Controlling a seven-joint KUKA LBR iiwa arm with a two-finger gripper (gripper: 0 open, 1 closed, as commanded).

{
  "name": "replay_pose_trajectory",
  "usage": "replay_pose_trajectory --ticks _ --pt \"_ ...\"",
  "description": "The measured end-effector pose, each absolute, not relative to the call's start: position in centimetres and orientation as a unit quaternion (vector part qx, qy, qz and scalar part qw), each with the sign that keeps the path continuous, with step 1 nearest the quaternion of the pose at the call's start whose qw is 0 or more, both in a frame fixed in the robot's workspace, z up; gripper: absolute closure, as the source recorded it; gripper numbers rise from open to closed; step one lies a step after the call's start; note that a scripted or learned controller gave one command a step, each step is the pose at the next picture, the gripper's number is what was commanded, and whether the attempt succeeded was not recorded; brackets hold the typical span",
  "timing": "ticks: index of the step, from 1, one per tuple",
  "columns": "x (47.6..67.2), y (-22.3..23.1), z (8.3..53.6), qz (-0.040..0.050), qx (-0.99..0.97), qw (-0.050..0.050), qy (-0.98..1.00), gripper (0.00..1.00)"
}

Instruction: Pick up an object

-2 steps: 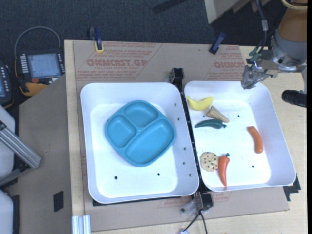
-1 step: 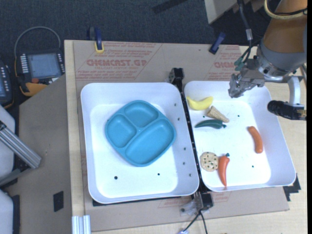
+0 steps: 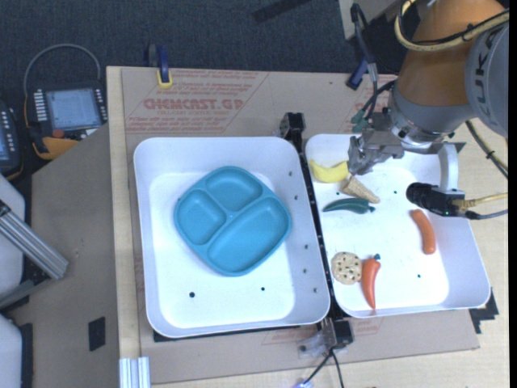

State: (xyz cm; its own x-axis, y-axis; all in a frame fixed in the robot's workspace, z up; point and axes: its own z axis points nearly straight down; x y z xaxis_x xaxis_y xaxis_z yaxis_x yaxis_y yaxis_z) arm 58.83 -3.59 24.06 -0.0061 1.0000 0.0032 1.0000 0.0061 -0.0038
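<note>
Presumably aiming at the toy banana, the gripper hovers just beside it; whether it is open cannot be told. Risk: the tan wedge, touching the banana, may be struck or grabbed instead.

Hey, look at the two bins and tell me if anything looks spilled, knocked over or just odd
Nothing stands out. The blue divided plate lies flat in the left bin. In the right bin, the banana, green pepper, cookie, carrot and sausage lie loose but inside the walls. The gripper hovers over the wedge.
</note>
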Motion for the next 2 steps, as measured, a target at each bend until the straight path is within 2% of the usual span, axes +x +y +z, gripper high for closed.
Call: replay_pose_trajectory --ticks 1,2 --pt "56.6 0.8 24.5 0.0001 -0.705 0.002 -0.709 1.0" --pt "55.3 5.8 23.1 0.0008 -0.705 0.002 -0.709 1.0"
